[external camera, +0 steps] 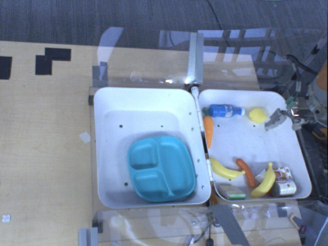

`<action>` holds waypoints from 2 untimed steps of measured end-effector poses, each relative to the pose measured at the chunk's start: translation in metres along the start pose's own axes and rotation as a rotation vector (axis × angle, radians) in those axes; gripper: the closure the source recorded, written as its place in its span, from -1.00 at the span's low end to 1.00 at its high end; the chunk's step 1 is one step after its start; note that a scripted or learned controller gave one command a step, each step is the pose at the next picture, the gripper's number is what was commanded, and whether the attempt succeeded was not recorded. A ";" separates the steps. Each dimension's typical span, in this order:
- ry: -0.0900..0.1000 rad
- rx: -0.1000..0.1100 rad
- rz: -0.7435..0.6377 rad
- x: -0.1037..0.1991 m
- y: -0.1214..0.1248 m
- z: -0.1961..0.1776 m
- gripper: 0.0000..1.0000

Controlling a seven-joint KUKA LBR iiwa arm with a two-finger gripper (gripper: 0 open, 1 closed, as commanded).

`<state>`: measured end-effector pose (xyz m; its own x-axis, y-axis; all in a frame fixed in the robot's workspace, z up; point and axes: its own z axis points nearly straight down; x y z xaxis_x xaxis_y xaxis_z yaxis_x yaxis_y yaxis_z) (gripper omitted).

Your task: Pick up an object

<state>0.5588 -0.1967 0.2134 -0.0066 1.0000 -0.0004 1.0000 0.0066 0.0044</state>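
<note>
Poised over the far right corner of the right bin (287,137), the end effector (279,118) hangs at the end of the grey arm (312,111) reaching in from the right. Nothing sits between its tips, and at this size it cannot be told whether it is spread or closed.

Candidates for the pick all lie in the right bin. A yellow lemon (258,115) sits just left of the end effector, with a blue bottle (223,110) lying on its side further left and an orange carrot (208,130) along the left wall. Near the front, two bananas (225,169) (264,181), a red sausage (247,172), a small can (285,181) and a flat green packet (231,191) crowd together. The left bin (110,137) holds a blue divided plate (161,168).

The risks appear plain. The lemon, being round, would likely roll away from a closing grasp set slightly off-centre. A descent so close to the bin's right wall could strike the rim. A reach into the crowded front corner might catch two items, or nudge them apart and close on none.
</note>
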 end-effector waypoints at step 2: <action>-0.001 -0.004 -0.294 0.031 0.026 0.121 -1.00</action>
<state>0.5856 -0.1659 0.0924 -0.2957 0.9553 -0.0032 0.9553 0.2957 0.0081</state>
